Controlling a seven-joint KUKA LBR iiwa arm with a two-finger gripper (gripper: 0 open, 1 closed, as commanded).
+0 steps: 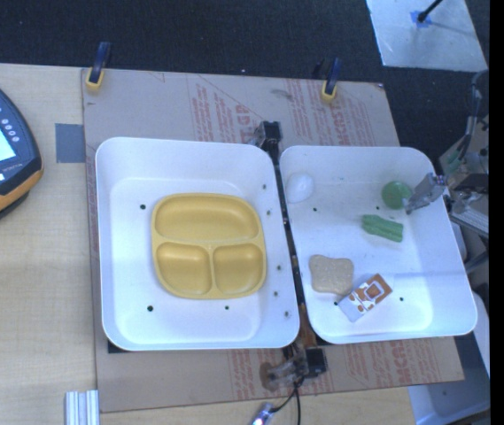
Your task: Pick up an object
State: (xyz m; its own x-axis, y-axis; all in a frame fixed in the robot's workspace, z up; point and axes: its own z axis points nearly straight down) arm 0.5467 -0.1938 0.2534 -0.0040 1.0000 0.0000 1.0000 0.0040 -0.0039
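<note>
At the right edge of the right bin (429, 312), the gripper (422, 195) shows as a small grey metal part reaching in over the rim, and whether it is spread or closed cannot be told at this size; nothing is seen held in it. Just to its left lies a round green ball (396, 193), close to it, though contact cannot be judged. Nearer and slightly left sits a green oblong block (383, 227), lying flat. A pale translucent lump (298, 187) rests at the far left corner of that bin. Toward the near side lie a beige, rough-textured sponge-like piece (331, 274) and, just right of it, a small white card with an orange pattern (364, 297). The left bin (123, 237) holds a yellow plastic plate (208, 243) with three compartments. Both bins rest on a cardboard sheet (225, 104) clamped to the wooden surface (21, 308).
</note>
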